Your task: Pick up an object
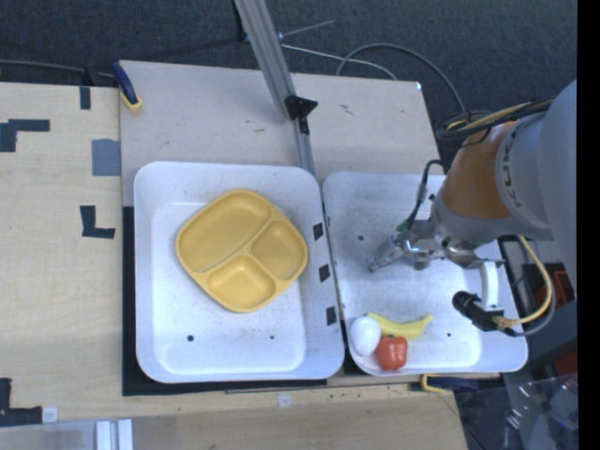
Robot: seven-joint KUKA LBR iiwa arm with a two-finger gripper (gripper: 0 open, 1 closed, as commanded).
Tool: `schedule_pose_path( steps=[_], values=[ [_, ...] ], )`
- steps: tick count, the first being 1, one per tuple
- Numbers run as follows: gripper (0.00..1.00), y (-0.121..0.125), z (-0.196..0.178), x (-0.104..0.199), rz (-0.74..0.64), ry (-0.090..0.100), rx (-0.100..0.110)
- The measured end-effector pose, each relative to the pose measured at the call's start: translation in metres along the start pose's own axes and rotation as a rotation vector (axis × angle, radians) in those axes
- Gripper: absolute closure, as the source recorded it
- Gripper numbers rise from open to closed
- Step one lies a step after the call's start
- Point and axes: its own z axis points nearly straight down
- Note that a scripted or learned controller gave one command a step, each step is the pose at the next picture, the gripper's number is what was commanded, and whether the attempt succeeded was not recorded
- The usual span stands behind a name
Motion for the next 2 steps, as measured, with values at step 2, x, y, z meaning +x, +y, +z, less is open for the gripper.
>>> schedule_pose_path(
  steps=[2],
  values=[
    [1.00, 0.010, -0.065, 0.005, 0.000, 0.001, -0.004]
  ],
)
